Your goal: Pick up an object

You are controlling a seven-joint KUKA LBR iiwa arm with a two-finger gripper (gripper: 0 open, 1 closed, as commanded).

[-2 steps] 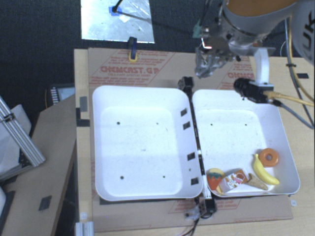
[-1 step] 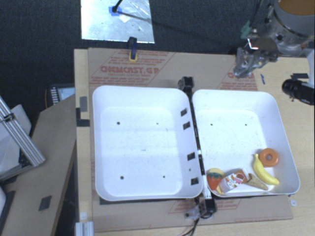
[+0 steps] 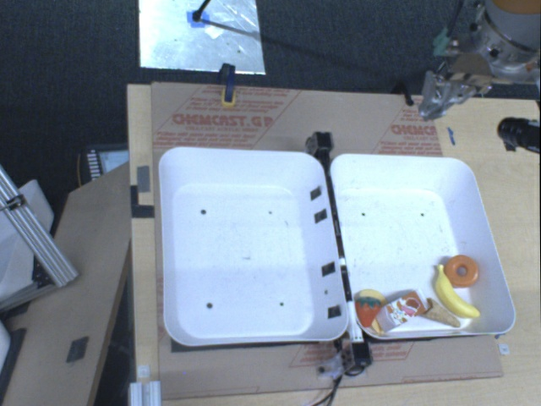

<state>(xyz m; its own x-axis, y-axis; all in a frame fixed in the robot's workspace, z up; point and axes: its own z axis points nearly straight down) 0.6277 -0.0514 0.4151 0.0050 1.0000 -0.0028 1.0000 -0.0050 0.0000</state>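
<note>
- Tool (image 3: 439, 100) hangs at the upper right of the frame, above the tabletop (image 3: 499, 184) and beyond the far edge of the right bin (image 3: 406, 176). I see nothing in its grip; how wide it stands I cannot tell from this view.
- The things to pick lie together in the lower right corner of the right bin: a banana (image 3: 452, 294), an orange ring-shaped toy (image 3: 461, 270) just beside the upper end of the banana, a small red and white packet (image 3: 399, 309), a red and orange piece like a fruit (image 3: 368, 305) at the left side of the packet, and a brown cone-shaped piece (image 3: 441, 314) touching the banana.
- By my judgement the step in hand is the approach: the tool is well apart from all these things and no grasp is started.
- The next move calls for travel toward the lower right of the frame, then a descent into that corner. The things lie close to the bin walls and to each other, so the grasp must choose one with some free room; the banana seems the easiest.
- The left bin (image 3: 245, 244) is shallow and white like the right one.
- The tabletop carries a brown printed board (image 3: 254, 112) under both bins. A shiny metal sheet (image 3: 203, 24) lies on dark carpet (image 3: 338, 15) at the upper left.
</note>
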